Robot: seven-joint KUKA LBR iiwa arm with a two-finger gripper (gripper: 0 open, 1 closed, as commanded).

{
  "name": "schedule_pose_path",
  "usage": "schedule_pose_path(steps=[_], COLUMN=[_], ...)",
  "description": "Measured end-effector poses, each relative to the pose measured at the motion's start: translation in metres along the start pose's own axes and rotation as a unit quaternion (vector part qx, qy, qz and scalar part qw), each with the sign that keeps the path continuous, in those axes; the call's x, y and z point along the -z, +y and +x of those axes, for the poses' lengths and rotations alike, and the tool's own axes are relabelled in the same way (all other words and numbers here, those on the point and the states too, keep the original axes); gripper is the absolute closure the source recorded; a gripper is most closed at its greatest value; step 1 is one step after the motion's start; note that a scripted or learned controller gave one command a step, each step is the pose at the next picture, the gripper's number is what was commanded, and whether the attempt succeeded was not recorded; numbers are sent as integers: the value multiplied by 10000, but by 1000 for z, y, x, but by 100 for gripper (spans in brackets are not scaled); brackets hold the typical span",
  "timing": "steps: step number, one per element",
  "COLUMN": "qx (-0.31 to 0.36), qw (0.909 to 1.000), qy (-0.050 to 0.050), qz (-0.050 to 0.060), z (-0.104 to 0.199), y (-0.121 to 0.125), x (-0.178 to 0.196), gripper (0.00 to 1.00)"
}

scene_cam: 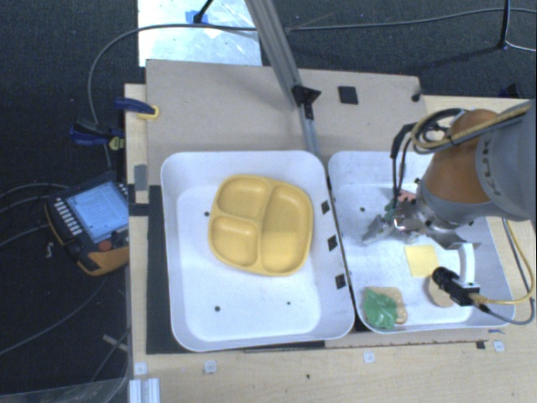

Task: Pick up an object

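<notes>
Nearest the bench's front edge, in the front of the right bin [367, 269], lies a green-topped tan piece [383, 307]. Just beyond it is a flat yellow square [421, 259], and toward the bench's right edge a round tan piece [435, 291], partly hidden by the robot's own hardware. The left bin [191, 254] holds a yellow divided plate [261, 224] near its middle. The task looks barely started: every object rests on a bin floor and nothing is lifted. The arm [460, 173] is bent over the right bin, with the gripper [377, 227] low above bare white floor in the middle of that bin, just beside the yellow square but apart from it. The fingers [369, 234] seem spread into a narrow V with only bin floor between them, though the view is soft, and they appear to grip and touch nothing. What is left is the whole pick: reach a piece, close on it, raise it.
</notes>
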State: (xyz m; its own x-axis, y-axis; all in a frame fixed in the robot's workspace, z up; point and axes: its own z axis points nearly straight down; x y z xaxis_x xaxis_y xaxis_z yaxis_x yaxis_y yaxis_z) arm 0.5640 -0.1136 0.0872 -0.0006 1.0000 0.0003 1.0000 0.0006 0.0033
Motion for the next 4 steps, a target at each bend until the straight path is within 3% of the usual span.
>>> schedule_pose_path(steps=[1, 3, 4], qx=[-3, 21, 43], qw=[10000, 10000, 10000], qy=[-28, -7, 2], qz=[-50, -12, 4], z=[-2, -8, 37], y=[2, 3, 8], x=[12, 120, 129], gripper=[100, 100, 100])
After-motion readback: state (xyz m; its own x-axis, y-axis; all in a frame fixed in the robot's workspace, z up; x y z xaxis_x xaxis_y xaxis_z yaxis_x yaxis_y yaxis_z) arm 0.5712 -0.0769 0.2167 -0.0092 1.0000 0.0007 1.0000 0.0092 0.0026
